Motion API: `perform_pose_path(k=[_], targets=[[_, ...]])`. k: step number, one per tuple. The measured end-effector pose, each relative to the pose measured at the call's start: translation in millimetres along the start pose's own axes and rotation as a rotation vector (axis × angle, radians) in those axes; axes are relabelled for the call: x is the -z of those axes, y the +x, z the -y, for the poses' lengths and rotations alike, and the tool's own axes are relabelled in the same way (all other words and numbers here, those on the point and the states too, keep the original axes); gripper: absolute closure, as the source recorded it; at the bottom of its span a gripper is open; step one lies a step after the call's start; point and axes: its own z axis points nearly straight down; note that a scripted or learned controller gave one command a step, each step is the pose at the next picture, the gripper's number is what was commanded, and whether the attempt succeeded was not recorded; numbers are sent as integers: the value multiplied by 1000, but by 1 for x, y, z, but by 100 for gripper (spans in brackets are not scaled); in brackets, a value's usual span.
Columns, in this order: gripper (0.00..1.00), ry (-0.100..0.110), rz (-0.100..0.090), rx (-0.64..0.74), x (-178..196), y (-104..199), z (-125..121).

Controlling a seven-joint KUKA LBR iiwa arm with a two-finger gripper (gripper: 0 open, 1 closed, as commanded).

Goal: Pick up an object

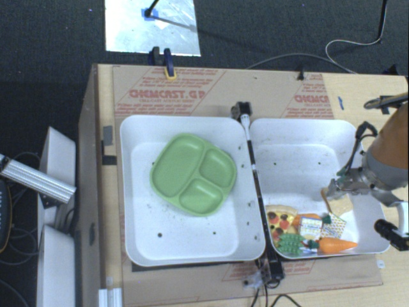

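Observation:
Several small toy foods lie along the front wall of the right bin [300, 139]: a pizza slice [281, 220], a green bumpy piece [289, 244], a small printed box [310, 226] and an orange carrot [336, 245]. A tan flat piece [339, 204] lies just behind them. The arm comes in from the right, and my gripper [337, 187] hangs low in the right bin, right over the back edge of the tan piece. Whether it touches that piece is not clear.
The left bin [137, 171] holds a green divided plate [193, 174]. A black divider rail [252, 165] runs between the bins. A cable and clamp sit at the bench's back edge [167, 66].

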Motion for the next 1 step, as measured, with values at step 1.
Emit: perform_pose_path(k=[1], targets=[[0,0,0,0,0,0,0]])
